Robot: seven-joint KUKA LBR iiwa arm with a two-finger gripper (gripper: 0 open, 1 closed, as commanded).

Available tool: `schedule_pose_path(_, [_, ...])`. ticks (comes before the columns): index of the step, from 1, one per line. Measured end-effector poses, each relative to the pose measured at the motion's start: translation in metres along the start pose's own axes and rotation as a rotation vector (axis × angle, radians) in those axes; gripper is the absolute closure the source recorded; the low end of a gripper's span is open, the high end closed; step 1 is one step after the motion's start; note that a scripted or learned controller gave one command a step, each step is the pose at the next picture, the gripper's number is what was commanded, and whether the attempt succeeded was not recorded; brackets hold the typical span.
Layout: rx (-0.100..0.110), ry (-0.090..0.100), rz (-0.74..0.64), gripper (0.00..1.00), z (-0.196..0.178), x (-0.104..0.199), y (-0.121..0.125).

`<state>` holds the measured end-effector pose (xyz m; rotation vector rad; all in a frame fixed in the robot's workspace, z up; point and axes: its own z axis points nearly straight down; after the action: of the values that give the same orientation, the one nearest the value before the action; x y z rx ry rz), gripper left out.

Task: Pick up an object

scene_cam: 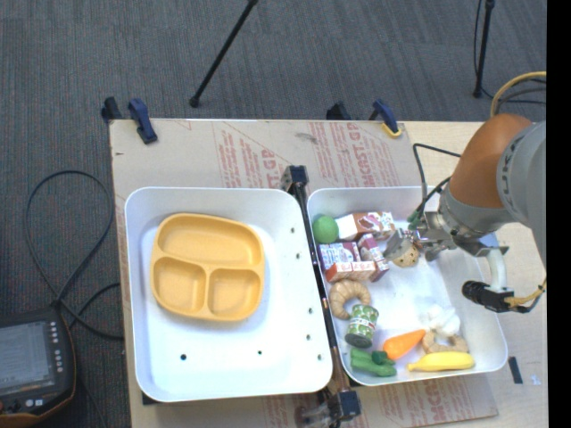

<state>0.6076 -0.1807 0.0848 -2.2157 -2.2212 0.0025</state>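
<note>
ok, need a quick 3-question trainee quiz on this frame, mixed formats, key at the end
1. True or false: the yellow divided tray lies in the left bin.
2. Multiple choice: what lies at the near right corner of the right bin? A) the banana B) a spoon C) a blue cup
3. Fill in: the gripper is over the ____ bin, near the cookie.

Key: 1 true. 2 A. 3 right.
</note>
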Motion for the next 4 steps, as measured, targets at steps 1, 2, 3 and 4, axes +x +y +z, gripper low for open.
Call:
schedule_pose_path(1, [0.002, 0.000, -0.005, 1.00, -0.008, 0.000, 0.001])
schedule_pose_path(2, [-0.001, -0.001, 0.000, 1.00, -0.001, 0.005, 0.036])
schedule_pose_path(3, [0.000, 0.000, -0.001, 1.00, -0.023, 0.089, 0.037])
schedule_pose_path(4, [-0.002, -0.001, -0.002, 1.00, -0.116, 0.239, 0.037])
